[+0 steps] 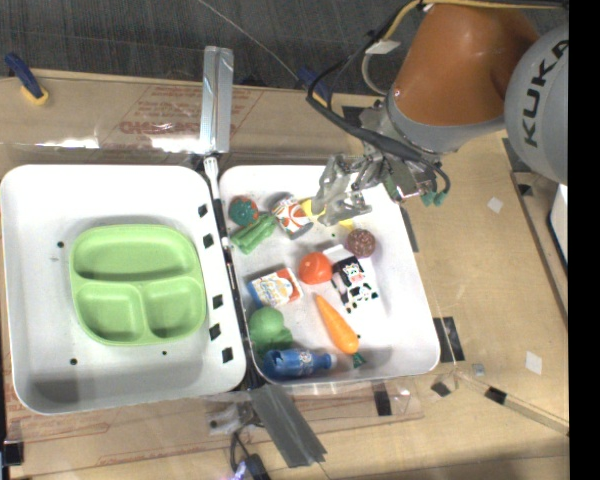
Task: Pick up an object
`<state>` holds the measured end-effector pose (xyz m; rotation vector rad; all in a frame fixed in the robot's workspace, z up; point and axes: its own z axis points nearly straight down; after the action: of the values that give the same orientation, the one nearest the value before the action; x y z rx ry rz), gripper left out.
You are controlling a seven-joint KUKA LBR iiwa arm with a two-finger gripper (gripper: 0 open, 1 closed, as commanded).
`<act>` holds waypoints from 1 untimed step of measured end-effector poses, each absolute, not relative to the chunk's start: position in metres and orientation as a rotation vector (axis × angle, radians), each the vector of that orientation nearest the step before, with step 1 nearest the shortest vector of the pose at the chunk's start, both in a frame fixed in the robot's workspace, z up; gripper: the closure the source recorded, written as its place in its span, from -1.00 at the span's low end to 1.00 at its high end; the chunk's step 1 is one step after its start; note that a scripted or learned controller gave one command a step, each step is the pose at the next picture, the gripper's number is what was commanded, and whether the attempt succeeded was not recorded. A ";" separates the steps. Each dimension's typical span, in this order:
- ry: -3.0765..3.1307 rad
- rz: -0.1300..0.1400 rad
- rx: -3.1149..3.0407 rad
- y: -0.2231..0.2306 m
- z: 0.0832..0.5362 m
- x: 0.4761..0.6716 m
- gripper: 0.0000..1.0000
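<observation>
Hand (338,196) hangs low over the back of the right bin (405,343), above a small orange-and-white item (295,213); I cannot tell what state it is in. Around it lie a brown ball (360,240), a red ball (316,267), a cow-print box (355,284), a carrot (336,325) and a blue bottle (295,362). I judge this the approach step: next I need a clean descent onto one piece, clear of its neighbours.
</observation>
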<state>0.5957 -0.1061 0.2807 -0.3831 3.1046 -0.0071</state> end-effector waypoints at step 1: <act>3.110 -0.004 -0.386 -0.106 0.287 0.595 1.00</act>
<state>0.5952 -0.1058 0.2868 -0.3860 3.1100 -0.0044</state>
